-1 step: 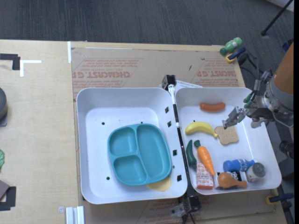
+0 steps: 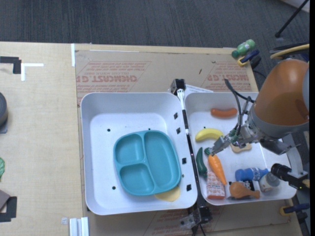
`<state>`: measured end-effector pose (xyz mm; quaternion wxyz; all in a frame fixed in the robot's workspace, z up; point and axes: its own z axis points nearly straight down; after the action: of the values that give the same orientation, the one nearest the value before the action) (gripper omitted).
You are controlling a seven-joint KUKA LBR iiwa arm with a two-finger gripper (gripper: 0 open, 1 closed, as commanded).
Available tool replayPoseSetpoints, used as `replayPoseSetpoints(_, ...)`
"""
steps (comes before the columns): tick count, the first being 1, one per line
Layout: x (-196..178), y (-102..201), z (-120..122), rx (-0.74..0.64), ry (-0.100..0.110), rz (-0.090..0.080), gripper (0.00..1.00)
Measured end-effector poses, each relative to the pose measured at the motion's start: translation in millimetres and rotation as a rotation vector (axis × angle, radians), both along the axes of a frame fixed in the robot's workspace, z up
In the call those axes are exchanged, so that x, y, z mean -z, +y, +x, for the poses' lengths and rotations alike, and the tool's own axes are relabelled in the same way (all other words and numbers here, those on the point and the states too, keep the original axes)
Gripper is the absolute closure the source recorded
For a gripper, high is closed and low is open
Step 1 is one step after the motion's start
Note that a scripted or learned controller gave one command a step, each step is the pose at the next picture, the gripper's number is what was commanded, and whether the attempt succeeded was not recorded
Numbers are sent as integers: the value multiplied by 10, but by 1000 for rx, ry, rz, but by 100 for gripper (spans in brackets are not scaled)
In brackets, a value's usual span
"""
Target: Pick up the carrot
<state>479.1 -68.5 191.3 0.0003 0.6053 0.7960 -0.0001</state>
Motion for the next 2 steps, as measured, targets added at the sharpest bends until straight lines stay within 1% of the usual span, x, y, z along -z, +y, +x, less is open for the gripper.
replayPoseSetpoints(1,843,-379,-12,74,2,1,0)
replayPoseSetpoints(2,751,-386,7,78,-1,1,100)
